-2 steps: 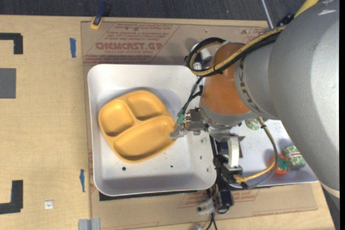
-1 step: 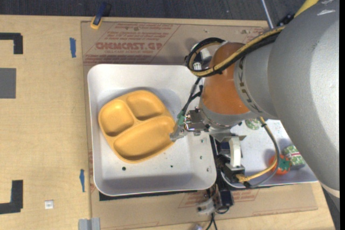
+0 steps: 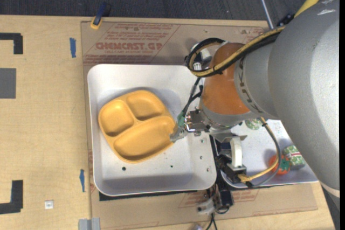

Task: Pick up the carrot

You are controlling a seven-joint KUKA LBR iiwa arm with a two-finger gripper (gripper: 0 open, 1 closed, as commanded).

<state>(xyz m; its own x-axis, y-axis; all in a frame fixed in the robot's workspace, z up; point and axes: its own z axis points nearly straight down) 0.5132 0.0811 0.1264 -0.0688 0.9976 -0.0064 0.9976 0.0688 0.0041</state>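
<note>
carrot (image 3: 273, 162): a small orange bit of it shows in the right bin (image 3: 284, 131), near that bin's front edge, tucked just under the arm (image 3: 302, 72). most of it is covered, so i can't make out how it lies. right beside it, on the side away from the left bin, sits a green thing with red and white on it (image 3: 292, 156). another pale green scrap (image 3: 253, 124) peeks out farther back, against the wrist.

the gripper (image 3: 177, 133) is over in the left bin (image 3: 161, 172), well apart from the carrot. its tip is down at the right edge of a yellow plate (image 3: 135, 124) with three hollows, and looks to be touching the rim there. from up here i cannot tell whether the gripper is spread or pressed together, and i see nothing held in it.

the orange band (image 3: 223, 83) hangs over the gap between the two bins. the plate lies slantwise in the middle of its bin.
</note>
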